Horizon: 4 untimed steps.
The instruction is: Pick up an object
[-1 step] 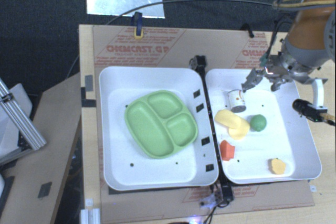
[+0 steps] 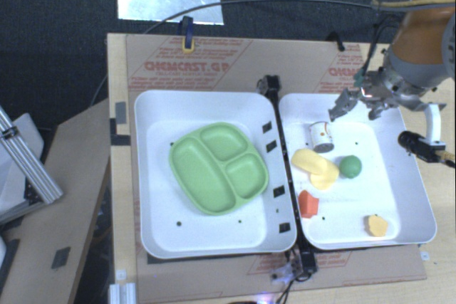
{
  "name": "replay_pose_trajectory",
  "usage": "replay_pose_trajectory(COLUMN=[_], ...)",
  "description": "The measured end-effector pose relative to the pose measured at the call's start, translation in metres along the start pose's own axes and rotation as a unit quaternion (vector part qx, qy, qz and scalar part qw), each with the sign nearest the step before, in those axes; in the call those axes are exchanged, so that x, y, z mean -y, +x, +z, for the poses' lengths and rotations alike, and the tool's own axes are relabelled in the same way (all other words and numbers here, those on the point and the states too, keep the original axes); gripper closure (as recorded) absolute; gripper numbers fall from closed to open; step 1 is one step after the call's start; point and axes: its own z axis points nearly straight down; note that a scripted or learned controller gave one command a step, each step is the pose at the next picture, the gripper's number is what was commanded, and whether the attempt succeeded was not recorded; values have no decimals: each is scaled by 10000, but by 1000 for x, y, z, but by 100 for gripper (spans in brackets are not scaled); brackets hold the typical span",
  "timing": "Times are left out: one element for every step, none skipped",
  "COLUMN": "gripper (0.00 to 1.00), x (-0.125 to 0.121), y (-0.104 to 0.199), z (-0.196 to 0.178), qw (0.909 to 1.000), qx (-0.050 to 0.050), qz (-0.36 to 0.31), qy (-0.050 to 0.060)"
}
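The right bin [image 2: 410,174] holds a small white can [image 2: 320,137] lying on its side, a yellow banana-like piece [image 2: 313,166], a green ball [image 2: 350,166], an orange-red block [image 2: 308,203] and a yellow-orange lump [image 2: 377,226]. My gripper [image 2: 355,104] hangs over the back of this bin, up and to the right of the can, with its two fingers spread and nothing between them.
The left bin [image 2: 160,117] carries a green divided plate [image 2: 217,167]. Black clips sit along the divider [image 2: 278,153] between the bins. A cable arcs across the back of the bench, and an aluminium frame [image 2: 28,167] stands at the left.
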Motion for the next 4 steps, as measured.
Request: replay_pose_trajectory(gripper=[0, 0, 0, 100], x=[0, 7, 7, 6], y=[-8, -7, -7, -7], z=[59, 103, 148, 135], qw=[10000, 10000, 10000, 10000], qx=[-2, -6, -6, 3], qz=[11, 12, 14, 16], qy=[23, 24, 19, -10])
